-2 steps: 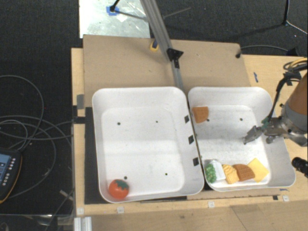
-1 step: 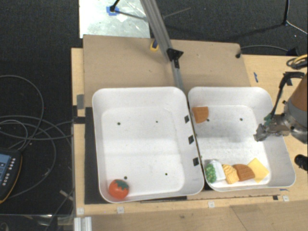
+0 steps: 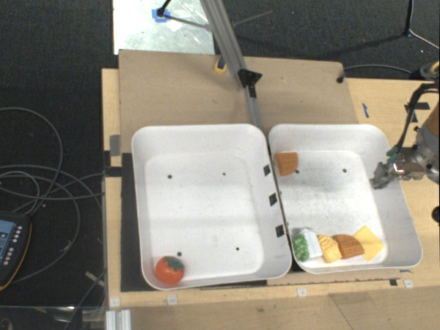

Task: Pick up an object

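Looking down, camera view: two white bins side by side on a bench.
Left bin (image 3: 148, 143): a tomato (image 3: 169, 269) sits alone in its lower left corner, well apart from everything else.
Right bin (image 3: 375, 137): an orange block (image 3: 287, 163) rests near the upper left wall; along the bottom edge a green-and-white piece (image 3: 304, 245), a yellow piece (image 3: 330, 248), a brown piece (image 3: 349, 245) and a yellow wedge (image 3: 369, 243) crowd together, touching, likely slid into the low side.
Gripper (image 3: 382, 177): at the right edge of the frame, over the right bin's rim, apart from every object; whether it is open or closed I cannot tell, and nothing shows in its grasp.
Judgement: no pick begun; the lone block looks easiest to take.
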You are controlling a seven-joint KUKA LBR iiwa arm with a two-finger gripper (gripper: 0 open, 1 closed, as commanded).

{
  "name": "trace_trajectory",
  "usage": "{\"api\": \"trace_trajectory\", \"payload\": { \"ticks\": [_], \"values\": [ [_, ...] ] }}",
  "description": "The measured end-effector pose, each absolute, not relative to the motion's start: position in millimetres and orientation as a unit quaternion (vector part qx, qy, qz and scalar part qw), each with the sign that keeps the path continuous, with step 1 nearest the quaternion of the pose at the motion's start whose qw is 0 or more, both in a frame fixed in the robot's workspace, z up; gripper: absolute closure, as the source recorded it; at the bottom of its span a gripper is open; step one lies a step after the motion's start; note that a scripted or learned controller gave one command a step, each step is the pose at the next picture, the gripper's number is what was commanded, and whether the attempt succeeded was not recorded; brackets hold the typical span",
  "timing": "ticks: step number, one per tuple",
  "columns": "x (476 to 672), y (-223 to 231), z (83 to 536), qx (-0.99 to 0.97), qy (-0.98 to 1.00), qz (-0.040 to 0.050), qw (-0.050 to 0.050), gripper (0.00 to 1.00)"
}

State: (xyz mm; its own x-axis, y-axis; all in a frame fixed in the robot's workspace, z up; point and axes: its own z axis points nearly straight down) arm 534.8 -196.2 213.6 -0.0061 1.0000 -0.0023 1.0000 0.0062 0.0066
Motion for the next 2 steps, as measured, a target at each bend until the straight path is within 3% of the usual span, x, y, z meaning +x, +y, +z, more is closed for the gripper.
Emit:
{"api": "trace_trajectory", "payload": {
  "ticks": [1,2],
  "values": [
    [536.3,-196.6,251.4,0.705,0.709,0.0013,0.003,1.00],
    [543.7,-152.0,252.8,0.704,0.711,0.0011,0.001,1.00]
  ]
}}
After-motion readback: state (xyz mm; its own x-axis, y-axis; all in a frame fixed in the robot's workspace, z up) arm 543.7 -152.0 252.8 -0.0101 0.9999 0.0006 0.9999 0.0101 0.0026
